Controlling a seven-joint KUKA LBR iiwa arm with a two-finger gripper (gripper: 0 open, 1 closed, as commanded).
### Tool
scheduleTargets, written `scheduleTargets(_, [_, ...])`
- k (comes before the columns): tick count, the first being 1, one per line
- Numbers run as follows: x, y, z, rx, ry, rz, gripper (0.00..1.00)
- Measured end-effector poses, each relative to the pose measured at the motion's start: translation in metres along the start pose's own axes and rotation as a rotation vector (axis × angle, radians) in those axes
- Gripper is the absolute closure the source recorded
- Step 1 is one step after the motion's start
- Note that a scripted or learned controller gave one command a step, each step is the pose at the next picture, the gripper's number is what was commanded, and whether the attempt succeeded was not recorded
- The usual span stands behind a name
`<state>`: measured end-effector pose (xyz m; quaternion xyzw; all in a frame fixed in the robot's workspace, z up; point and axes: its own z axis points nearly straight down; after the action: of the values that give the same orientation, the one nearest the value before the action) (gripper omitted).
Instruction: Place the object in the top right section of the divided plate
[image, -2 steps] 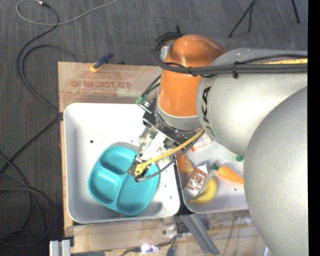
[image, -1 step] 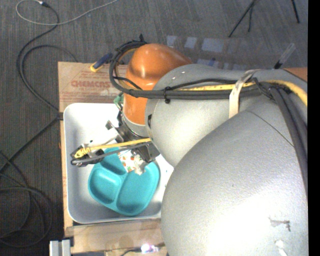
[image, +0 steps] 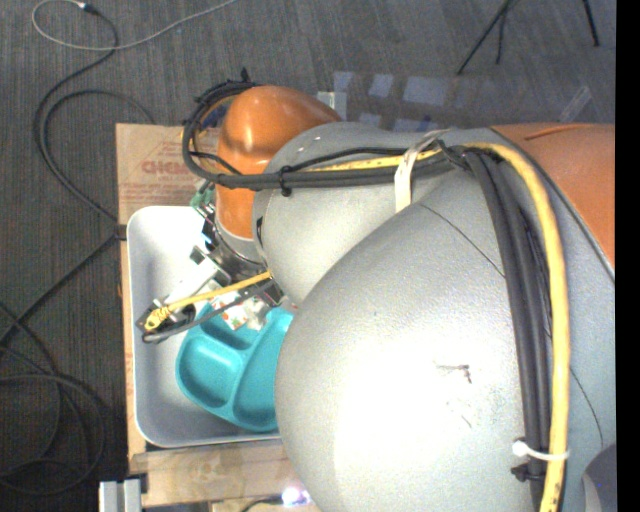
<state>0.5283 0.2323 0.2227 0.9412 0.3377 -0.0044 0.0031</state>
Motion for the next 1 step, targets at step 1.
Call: scheduleTargets(1, [0.0000, 0.0000, -0.0001, 0.000, 0.000, 0.000, 0.00])
